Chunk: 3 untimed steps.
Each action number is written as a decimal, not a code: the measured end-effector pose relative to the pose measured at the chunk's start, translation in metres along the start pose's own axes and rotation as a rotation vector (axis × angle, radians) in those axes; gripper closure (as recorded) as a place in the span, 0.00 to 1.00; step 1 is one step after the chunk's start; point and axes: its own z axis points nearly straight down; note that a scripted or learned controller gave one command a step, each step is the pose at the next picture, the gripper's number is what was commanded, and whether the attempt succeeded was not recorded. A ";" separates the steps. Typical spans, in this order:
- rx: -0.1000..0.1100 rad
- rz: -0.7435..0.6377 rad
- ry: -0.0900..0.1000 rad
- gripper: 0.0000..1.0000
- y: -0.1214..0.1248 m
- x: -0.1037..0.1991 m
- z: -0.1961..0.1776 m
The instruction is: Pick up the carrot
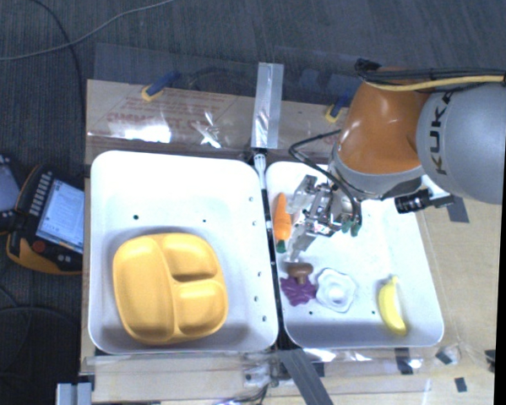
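Note:
The orange carrot point(280, 217) lies along the left wall of the right bin point(418, 274), its green end pointing toward the front. My gripper point(302, 230) hangs just to the right of it, fingers pointing down and to the left, close beside the carrot. Nothing shows between the fingers. The grey arm with its orange band reaches in from the upper right above the bin.
A purple grape bunch point(297, 286), a white cup-like piece point(336, 290) and a yellow banana point(391, 304) lie at the front of the right bin. The left bin point(152, 184) holds a yellow divided plate point(171, 284). A teach pendant point(41, 220) sits at the far left.

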 end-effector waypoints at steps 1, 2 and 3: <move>0.001 -0.116 -0.001 0.00 -0.011 0.009 0.000; -0.001 -0.364 -0.001 0.00 -0.003 0.009 0.000; -0.001 0.010 -0.001 0.00 -0.040 0.000 0.000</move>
